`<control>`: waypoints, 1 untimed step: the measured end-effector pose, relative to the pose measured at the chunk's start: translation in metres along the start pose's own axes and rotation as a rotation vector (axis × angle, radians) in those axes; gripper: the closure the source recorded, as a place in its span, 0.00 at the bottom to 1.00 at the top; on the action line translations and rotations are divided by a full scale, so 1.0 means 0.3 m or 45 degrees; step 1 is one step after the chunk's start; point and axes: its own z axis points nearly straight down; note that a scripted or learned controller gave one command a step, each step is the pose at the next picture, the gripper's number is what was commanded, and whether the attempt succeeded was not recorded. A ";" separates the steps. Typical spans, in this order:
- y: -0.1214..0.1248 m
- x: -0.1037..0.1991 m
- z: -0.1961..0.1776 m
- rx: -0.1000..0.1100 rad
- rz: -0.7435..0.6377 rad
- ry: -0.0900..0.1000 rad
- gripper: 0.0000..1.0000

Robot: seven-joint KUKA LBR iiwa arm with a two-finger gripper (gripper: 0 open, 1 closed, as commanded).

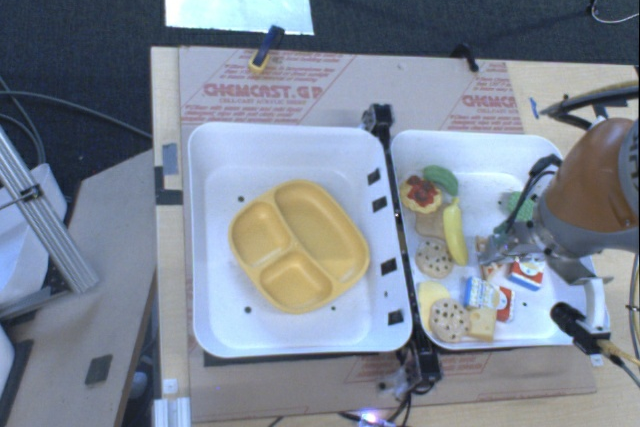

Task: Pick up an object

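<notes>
The end effector point(497, 250) is low among the toy food point(480, 295) packed all around it. I cannot tell its grip. It might bump or push pieces away.

In the right-hand white bin point(480, 147), toy foods lie loosely clustered just left of the gripper point(497, 253): a yellow banana point(455, 232), two chocolate-chip cookies point(434, 259), a pizza slice point(421, 196), a blue-and-white carton point(480, 293) and a cheese wedge point(483, 323).
</notes>
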 end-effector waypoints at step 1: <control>0.112 -0.189 0.004 0.028 -0.005 0.014 1.00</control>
